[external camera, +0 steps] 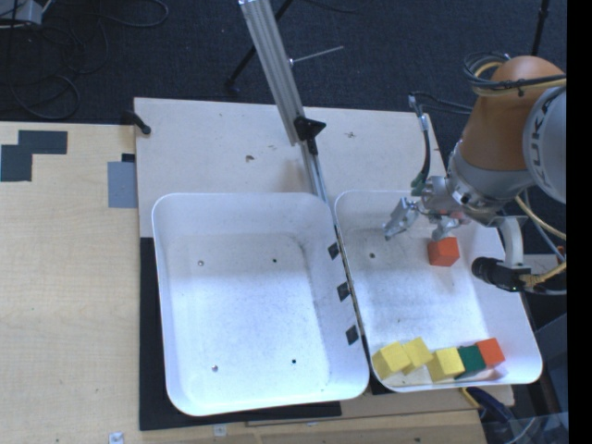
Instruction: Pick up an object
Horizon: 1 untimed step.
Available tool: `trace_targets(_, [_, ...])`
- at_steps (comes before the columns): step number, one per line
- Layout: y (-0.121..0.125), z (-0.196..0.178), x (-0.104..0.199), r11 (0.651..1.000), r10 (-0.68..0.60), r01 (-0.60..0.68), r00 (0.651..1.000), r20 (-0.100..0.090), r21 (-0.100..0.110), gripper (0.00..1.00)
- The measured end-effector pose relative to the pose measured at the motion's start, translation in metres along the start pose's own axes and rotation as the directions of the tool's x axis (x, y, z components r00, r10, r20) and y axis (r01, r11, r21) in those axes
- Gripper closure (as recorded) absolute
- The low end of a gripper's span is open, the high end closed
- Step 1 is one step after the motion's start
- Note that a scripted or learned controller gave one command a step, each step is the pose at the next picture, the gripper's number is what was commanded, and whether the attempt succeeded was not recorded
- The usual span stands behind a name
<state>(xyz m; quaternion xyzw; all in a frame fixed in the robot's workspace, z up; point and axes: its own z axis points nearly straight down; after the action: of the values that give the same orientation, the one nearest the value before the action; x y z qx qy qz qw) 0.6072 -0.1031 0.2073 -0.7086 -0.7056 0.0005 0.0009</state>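
Nearest, yellow (404, 355), green (472, 357) and orange cubes (490, 351) line the right bin's (407, 289) front wall, and farther back a lone orange block (444, 252) lies beside the gripper (413, 213) (fingers apparently spread, nothing between them), so the approach seems underway, and the next move needs centring over that block before closing.

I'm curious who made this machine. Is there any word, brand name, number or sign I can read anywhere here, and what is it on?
None can be read.
Arm: plain grey and orange, with no legible marking.
Two white bins: bare.
Orange block and coloured blocks in the near corner: plain faces.
Gripper: too small to tell.
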Motion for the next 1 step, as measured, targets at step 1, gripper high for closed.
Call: trace_targets(1, [-0.0002, -0.0099, -0.0018, 1.0, 0.004, -0.004, 1.0, 0.0, 0.0, 1.0])
